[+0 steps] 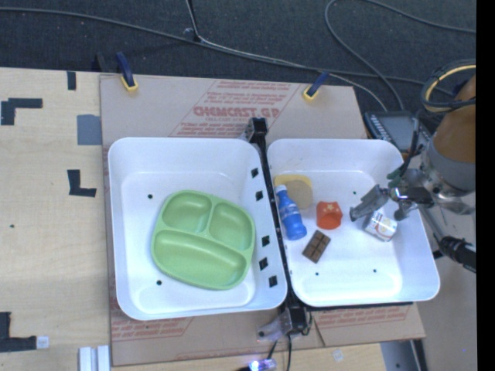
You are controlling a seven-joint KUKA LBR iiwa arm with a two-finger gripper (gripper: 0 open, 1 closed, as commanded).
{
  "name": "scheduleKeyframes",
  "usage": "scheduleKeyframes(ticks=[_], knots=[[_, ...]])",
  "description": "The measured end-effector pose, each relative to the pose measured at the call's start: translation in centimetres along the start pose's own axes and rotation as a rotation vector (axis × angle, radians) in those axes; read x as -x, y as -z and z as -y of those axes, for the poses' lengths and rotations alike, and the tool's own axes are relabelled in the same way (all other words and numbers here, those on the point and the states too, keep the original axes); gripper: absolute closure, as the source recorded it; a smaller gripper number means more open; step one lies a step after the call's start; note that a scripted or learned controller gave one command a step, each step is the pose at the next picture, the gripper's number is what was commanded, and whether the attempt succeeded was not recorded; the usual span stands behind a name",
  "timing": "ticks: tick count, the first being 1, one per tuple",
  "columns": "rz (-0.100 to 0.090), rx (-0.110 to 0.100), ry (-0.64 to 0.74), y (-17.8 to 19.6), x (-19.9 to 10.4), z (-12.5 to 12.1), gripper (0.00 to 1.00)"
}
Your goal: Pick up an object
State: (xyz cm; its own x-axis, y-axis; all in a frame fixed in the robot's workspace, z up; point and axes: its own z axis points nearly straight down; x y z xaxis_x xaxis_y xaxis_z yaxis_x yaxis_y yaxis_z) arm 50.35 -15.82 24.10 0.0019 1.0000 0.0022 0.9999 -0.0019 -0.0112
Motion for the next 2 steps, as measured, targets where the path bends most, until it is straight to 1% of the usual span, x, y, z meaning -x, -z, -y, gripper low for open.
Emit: scheduleKeyframes(ticks=[1,2], knots=[[0.002,0.010,0.003,0.5,0.0,-0.2,0.00],[0.001,0.005,0.001,-5.4,0.8,0.0,0.00]])
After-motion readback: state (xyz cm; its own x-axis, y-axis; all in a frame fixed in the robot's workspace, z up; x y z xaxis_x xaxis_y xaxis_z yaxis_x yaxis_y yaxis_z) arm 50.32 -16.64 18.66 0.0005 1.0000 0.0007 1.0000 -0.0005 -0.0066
